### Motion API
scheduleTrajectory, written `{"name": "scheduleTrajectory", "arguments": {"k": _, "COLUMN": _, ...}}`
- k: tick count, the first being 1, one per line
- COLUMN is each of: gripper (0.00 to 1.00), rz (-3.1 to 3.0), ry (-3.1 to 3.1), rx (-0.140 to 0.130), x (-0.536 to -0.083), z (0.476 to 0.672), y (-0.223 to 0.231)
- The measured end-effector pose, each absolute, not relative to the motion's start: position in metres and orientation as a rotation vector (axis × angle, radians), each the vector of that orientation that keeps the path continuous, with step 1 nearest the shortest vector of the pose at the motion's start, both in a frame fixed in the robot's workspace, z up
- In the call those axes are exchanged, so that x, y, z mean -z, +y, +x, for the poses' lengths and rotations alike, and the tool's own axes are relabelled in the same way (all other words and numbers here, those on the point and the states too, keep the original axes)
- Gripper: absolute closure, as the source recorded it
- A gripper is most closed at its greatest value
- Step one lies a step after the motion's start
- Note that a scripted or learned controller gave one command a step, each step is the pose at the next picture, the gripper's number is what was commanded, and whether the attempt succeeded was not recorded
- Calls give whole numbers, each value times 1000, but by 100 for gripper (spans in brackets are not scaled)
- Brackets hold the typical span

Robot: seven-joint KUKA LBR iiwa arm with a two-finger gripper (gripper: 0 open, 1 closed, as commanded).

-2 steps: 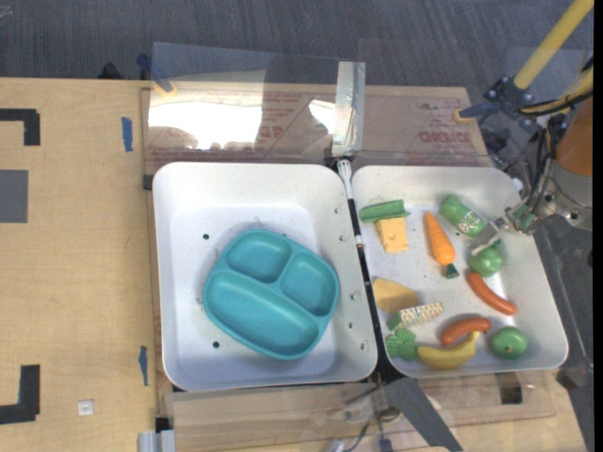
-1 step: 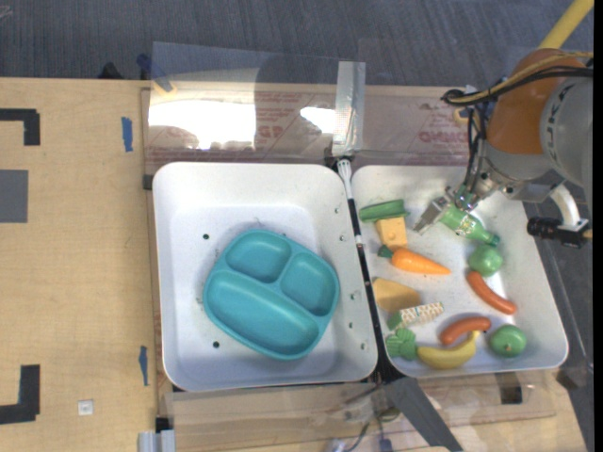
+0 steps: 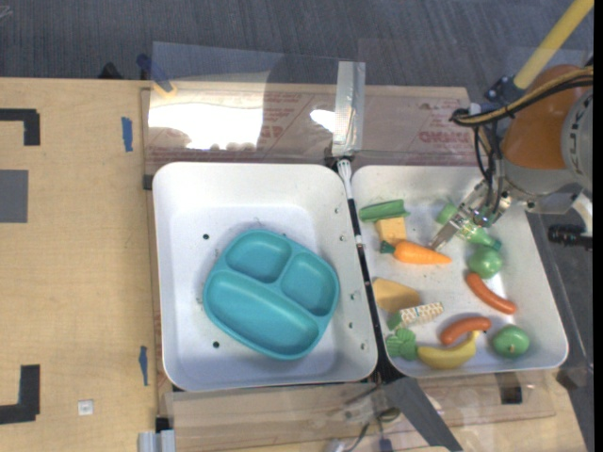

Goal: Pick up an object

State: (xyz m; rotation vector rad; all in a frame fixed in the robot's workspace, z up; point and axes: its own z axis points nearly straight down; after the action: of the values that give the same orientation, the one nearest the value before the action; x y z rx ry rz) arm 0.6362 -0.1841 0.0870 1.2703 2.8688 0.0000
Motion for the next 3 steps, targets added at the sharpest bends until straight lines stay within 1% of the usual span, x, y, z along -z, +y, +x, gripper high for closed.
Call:
{"name": "scheduleTrajectory", "arguments": {"k": 1, "gripper": 100, "rz": 1260, "ry": 2858, "rx": -1, "x": -102, "z": 640, "y": -184}}
{"name": "scheduleTrajectory", "arguments": {"k": 2, "gripper": 0, "rz": 1261, "ry": 2860, "rx": -1, "x": -101, "z": 640, "y": -183}}
{"name": "scheduleTrajectory", "arguments": {"k": 3, "gripper": 100, "rz": 1255, "ry": 2853, "rx": -2, "x": -113, "z": 642, "y": -183}}
